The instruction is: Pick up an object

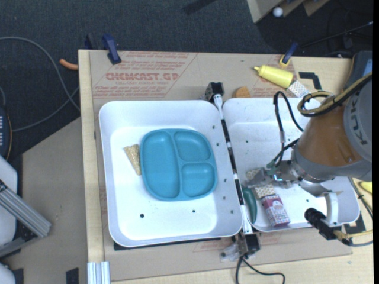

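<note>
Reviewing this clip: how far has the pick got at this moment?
Done: the arm has reached into the right bin, with the gripper low near its left side. In hand: nothing visibly held; the gripper sits just above the small red packet and other small items. Left: grasp and lift. The blue divided plate and tan piece lie in the left bin.

Glossy blue plastic tray [177, 163]; smooth white plastic bins [115, 158].

2 white bins [118, 158], 1 blue divided plate [177, 163], 1 tan cracker-like piece [132, 155], 1 red packet [275, 210], 1 yellow bottle [274, 74], 2 blue clamps [111, 48].
</note>
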